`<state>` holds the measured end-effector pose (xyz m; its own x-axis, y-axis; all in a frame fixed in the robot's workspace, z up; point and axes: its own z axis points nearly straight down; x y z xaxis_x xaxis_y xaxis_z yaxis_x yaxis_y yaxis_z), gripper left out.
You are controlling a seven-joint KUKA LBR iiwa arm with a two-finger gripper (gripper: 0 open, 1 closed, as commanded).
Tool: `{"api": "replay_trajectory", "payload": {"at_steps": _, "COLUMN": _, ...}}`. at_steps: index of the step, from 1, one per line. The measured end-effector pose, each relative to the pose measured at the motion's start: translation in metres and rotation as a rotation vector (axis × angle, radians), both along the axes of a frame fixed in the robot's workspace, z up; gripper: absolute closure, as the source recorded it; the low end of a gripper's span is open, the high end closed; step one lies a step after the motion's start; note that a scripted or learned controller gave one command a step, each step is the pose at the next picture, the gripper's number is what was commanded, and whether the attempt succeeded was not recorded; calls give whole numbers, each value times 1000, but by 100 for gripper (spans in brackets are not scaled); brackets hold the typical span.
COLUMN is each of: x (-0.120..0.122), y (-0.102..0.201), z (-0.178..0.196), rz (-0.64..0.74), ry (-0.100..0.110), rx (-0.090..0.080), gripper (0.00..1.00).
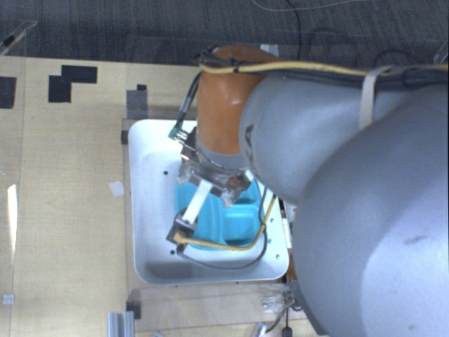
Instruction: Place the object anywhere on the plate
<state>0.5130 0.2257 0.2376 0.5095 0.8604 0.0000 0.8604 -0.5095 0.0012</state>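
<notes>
Right, your gripper (226, 187) sits low over the blue plate (238, 225), probably above its far-left part. The plate lies in the white bin (149, 188), toward the bin's right wall. The orange band (221, 111) blocks the tip, so you can't tell whether the gripper is open or closed, or holds anything.

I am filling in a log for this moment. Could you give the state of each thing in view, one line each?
blue plate: lying flat in the bin, partly covered by the arm.
white bin: sitting on the bench, holding the plate.
gripper: pointing down, low over the plate.
arm: reaching in from the right, above the bin.
</notes>
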Motion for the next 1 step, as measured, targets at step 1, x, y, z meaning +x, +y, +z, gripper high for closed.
{"api": "replay_trajectory", "payload": {"at_steps": 1, "x": 55, "y": -3, "z": -27, "rz": 58, "ry": 1, "rx": -1, "gripper": 0}}
